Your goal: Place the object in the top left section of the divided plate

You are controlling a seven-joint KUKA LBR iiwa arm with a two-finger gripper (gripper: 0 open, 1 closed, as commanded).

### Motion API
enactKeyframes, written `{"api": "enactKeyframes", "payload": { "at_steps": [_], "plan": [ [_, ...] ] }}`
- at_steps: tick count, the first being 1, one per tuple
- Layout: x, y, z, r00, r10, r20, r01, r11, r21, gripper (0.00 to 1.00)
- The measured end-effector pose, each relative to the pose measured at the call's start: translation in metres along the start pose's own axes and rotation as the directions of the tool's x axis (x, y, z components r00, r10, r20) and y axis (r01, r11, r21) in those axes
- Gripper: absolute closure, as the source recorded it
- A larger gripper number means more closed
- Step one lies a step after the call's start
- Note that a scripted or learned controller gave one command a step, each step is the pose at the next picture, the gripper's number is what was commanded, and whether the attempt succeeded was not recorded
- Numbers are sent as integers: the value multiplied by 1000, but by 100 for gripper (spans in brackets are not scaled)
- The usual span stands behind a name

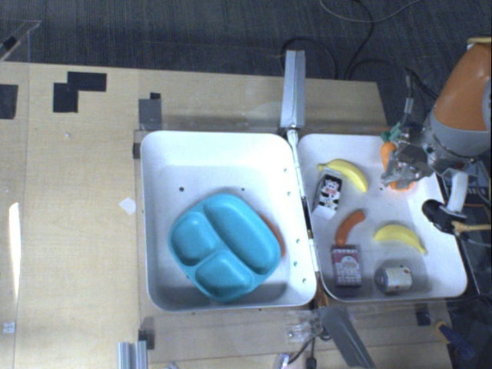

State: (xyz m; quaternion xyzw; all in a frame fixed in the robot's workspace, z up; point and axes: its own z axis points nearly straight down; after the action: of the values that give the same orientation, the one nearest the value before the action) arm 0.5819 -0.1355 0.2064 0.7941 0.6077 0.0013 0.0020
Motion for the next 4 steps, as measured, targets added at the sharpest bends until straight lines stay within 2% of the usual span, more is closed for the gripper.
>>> {"api": "enactKeyframes", "payload": {
  "at_steps": [1, 2, 3, 4],
  "plan": [
    [58, 50, -48, 964, -266, 0, 266, 964, -3, 100],
    [53, 71, -166, 958, -286, 0, 286, 958, -4, 100],
    [-51, 5, -38, 953, -303, 0, 303, 953, 1, 100],
    [-37, -31, -13, 899, -438, 0, 438, 899, -1, 100]
  ]
}}
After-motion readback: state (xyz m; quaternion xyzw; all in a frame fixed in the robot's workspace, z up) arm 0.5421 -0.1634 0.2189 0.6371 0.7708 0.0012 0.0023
